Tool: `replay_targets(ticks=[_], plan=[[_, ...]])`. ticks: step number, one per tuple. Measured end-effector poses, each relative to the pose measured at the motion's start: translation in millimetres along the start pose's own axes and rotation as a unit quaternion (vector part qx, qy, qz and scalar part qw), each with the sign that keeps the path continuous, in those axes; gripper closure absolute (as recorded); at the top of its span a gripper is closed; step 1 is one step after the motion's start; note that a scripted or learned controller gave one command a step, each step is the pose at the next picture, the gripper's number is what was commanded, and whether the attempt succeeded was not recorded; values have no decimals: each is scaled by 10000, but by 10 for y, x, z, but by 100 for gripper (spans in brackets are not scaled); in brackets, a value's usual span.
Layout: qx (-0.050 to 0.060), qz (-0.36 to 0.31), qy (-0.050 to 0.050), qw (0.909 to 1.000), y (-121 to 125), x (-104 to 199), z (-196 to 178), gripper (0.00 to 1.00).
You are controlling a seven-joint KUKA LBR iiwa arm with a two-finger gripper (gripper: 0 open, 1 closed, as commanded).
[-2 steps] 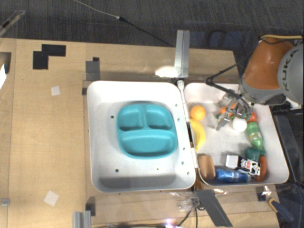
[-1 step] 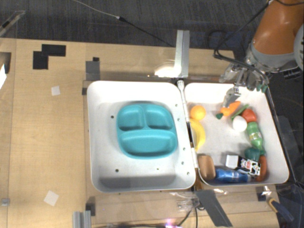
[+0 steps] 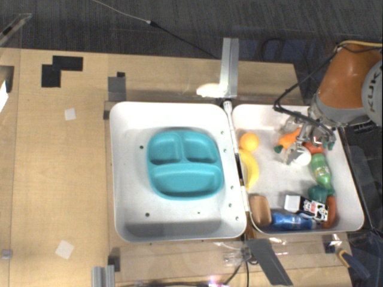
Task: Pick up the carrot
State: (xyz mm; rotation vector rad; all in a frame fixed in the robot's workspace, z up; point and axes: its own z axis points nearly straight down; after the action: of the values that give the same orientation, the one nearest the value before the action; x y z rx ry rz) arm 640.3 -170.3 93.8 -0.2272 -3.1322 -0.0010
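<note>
I reach in from the right, my grey arm [image 3: 350,88] with its orange band hanging over the far right corner of the right bin [image 3: 353,220]. My jaws [image 3: 297,148] are low in that bin, near its back half. The carrot [image 3: 288,141] lies right at my fingertips, an orange body with a green end pointing left, tilted across the bin floor. It is touching or just beside my metal fingers, but I cannot tell whether it sits between them or only next to them, nor how far apart my jaws stand; the metal parts blur together there.

Just right of my jaws lie a white round thing and a green bottle-like item [image 3: 321,173]. To the left, against the bin's dividing wall, sit an orange [image 3: 249,142] and below it a banana [image 3: 251,170]. Along the near edge of the same bin are a brown bread-like piece [image 3: 260,208], a blue bottle lying flat [image 3: 292,221], a small white box [image 3: 291,202] and a few other small items crowded in the corner.

The left bin [image 3: 128,178] holds a teal divided plate [image 3: 184,163], well apart from me. Both bins rest on the wooden bench [image 3: 54,178].
</note>
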Motion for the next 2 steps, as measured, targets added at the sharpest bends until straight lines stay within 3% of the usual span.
replay_targets(ticks=[1, 2], plan=[[5, 614, -12, 9981, 221, -152, 64, 0], [-3, 1586, -12, 9873, -224, -196, 71, 0]])
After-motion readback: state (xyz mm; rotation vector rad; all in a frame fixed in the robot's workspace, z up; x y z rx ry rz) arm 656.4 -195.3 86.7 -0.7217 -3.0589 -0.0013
